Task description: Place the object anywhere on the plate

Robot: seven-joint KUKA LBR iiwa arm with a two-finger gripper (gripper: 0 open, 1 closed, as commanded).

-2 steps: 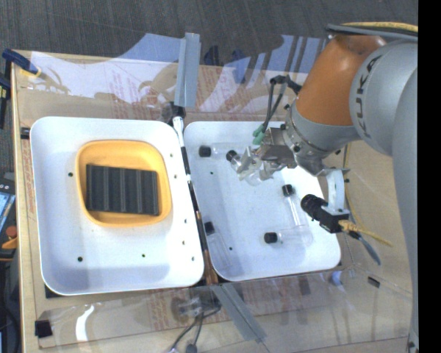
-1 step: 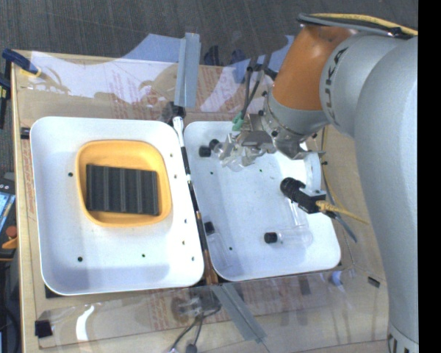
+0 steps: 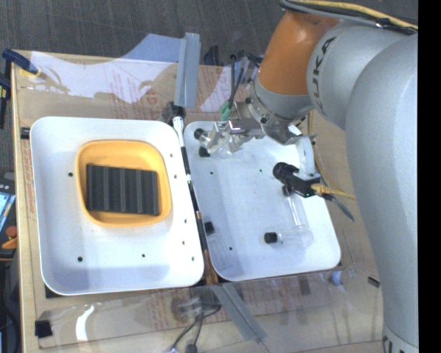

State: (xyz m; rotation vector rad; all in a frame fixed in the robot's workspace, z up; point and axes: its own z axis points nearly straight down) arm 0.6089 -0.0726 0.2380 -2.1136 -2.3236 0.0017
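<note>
here, gripper (image 3: 219, 140) low over the right bin's (image 3: 239, 259) far left corner.
whether it grasps anything cannot be told; arm (image 3: 353, 87) reaches in from the right.

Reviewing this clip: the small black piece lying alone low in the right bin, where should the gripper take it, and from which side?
Probably straight from above, closing across the middle of the small black piece. It looks short and compact, lies flat on the right bin floor, and sits apart from the walls. A clear, tube-like item lies close on its right, so keep the fingers clear of it.
</note>
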